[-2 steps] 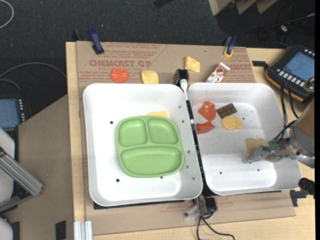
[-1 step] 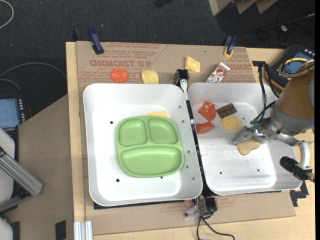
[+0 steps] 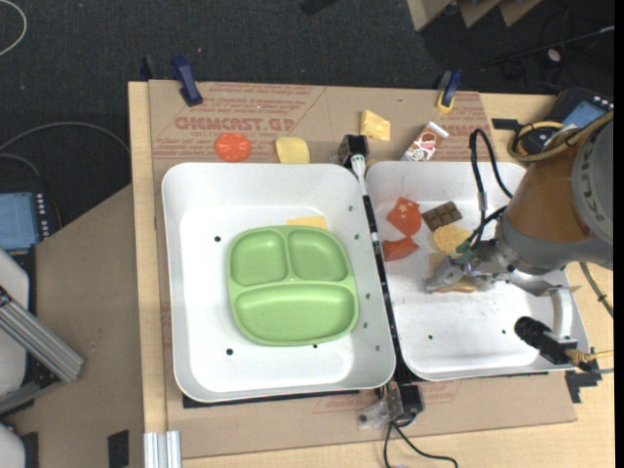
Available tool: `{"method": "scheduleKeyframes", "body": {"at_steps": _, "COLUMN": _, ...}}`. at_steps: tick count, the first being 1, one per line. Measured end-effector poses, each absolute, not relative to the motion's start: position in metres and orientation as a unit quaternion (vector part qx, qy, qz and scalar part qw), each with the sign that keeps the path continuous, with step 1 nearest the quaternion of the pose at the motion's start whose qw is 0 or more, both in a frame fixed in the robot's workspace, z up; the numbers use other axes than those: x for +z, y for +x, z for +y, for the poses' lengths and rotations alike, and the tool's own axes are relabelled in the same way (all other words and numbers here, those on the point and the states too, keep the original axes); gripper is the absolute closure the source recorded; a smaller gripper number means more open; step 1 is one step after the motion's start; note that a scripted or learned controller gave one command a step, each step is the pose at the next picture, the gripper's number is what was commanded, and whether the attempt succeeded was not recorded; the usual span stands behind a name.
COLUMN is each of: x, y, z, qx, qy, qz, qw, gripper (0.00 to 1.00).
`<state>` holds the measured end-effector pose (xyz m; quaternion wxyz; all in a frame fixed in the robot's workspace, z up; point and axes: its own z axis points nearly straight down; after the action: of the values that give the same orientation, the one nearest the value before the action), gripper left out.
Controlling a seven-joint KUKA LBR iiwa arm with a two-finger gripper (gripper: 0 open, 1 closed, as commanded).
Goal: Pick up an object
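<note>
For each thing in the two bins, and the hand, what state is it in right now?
Green divided plate: upright, flat in the left bin.
Yellow piece: partly under the plate's far edge.
Red pieces: loose in the right bin.
Brown block: lying flat.
Hand: low in the right bin; its grip is unclear.

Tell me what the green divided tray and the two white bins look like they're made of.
The green divided tray looks like molded plastic: one even matte colour, rounded compartment walls, soft sheen. The left bin and right bin also look like thin formed plastic, smooth and slightly glossy with rounded corners, though coated metal can't be ruled out.
</note>
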<state>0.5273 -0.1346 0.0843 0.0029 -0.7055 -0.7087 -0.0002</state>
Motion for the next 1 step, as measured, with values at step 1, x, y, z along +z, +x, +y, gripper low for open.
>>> {"method": "scheduleKeyframes", "body": {"at_steps": 1, "x": 0.0853, "y": 0.5805, "z": -0.1652, "qx": -0.0009, "qy": -0.706, "qz": -0.708, "qw": -0.004, "gripper": 0.00}}
